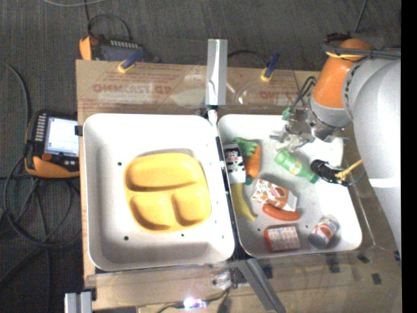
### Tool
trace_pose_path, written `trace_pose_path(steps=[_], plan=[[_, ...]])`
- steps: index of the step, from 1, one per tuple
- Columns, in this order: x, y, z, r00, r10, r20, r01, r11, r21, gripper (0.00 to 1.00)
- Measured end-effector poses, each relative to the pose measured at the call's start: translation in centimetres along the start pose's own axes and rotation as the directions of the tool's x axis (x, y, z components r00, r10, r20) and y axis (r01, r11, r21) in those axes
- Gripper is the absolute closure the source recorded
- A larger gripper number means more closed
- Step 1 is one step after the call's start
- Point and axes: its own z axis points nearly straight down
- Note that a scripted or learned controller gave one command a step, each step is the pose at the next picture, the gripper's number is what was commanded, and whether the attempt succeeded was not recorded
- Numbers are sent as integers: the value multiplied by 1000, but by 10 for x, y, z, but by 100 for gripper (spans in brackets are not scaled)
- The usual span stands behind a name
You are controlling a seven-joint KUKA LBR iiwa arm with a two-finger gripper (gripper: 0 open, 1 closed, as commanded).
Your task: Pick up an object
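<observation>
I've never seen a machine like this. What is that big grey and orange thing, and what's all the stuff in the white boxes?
It is a robot arm, seen by a camera above the bench, looking down. It reaches in from the right, and its gripper hangs over the right bin. That bin has toy food and small things: a carrot, a green bottle, a banana, a sausage, a can. The left bin holds a yellow tray with sections. I can't tell if the gripper holds anything.

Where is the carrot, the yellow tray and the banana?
carrot [253,162], camera view, middle of its orange body.
yellow tray [168,190], camera view, the ridge between its compartments.
banana [242,204], camera view, middle of its curve.
</observation>
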Motion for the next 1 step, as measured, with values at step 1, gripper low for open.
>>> trace_pose_path(steps=[1], plan=[[0,0,0,1000,0,2,0,1000,0,0]])
